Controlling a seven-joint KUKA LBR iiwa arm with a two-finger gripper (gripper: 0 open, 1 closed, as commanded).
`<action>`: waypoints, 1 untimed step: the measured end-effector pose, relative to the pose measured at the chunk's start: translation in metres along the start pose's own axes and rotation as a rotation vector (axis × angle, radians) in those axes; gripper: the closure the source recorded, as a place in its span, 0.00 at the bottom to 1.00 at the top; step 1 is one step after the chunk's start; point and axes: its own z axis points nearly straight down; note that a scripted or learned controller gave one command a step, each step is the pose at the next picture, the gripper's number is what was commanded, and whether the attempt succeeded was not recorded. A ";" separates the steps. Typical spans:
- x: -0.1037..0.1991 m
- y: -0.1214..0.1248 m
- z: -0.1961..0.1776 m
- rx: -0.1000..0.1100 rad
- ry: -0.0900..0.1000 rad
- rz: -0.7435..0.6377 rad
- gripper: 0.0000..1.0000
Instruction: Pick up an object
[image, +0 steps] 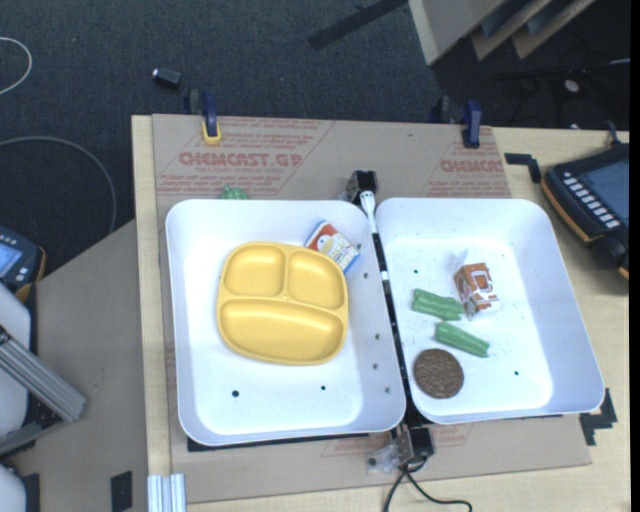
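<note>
**Two bins loaded, objs lying loose**

Claw: can't tell if open or closed. No obj sits betw fingers anywhere I can see.

Left bin (190, 330): big yellow divided plate (283, 303) lies flat, approx centre of the bin. It has 3 compartments, two small ones on the far side and one long one on the near side. All 3 look bare. A small white/blue/orange packet (332, 244) lies at the plate's far-right corner, touching or overlapping its rim, tilted, near the wall betw the bins.

Right bin (560, 330): 4 pickable objs, all in its left half to middle.
- Orange/white carton (477, 287), farthest of the group, tilted, approx bin centre.
- Green piece A (437, 304), just left of the carton and lying flat. Looks close to the carton; can't tell if touching.
- Green piece B (461, 339), nearer than A and a bit right of it, apart from A.
- Brown round cookie-like disc (439, 372), nearest of the group, flat, just beside B's near end.

Surroundings: bins sit side by side, inner rims touching, on a brown board (300, 150) w/ red print. Two clamps on the board's far edge, one left (210, 117) and one right (471, 122). Small green thing (234, 193) sits on the board just beyond the left bin's far rim. Handheld pendant w/ screen (600, 195) lies at the far right, off the board. Black cable (405, 480) runs out at the near edge betw the bins.
</note>
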 end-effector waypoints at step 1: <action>0.004 0.005 -0.002 0.009 0.002 -0.008 1.00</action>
